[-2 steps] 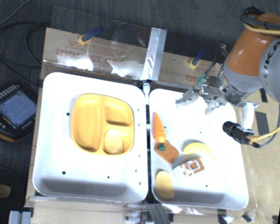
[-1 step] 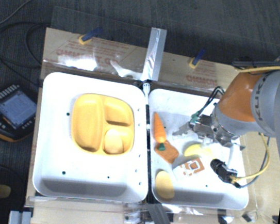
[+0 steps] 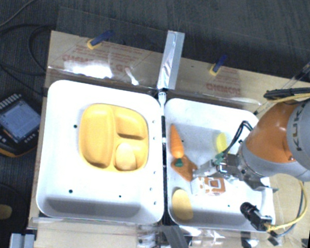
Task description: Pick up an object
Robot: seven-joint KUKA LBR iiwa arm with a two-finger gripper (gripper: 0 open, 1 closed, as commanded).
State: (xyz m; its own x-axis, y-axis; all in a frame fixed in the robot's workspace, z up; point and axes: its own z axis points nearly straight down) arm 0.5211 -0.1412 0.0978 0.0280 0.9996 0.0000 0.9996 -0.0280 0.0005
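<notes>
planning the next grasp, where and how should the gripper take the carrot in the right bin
Grip the carrot across its orange body near the middle, coming straight down. It lies flat, long axis running up-down in view, so close the fingers across its narrow width. The bin wall sits close on its left, leaving little finger room there.

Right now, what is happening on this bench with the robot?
The grey and orange arm reaches into the right bin from the right, its hand low beside a white and orange patterned item. Close by lie a carrot, a small yellow piece and a pale yellow object. The left bin holds a yellow divided tray. Nothing looks lifted yet.
</notes>
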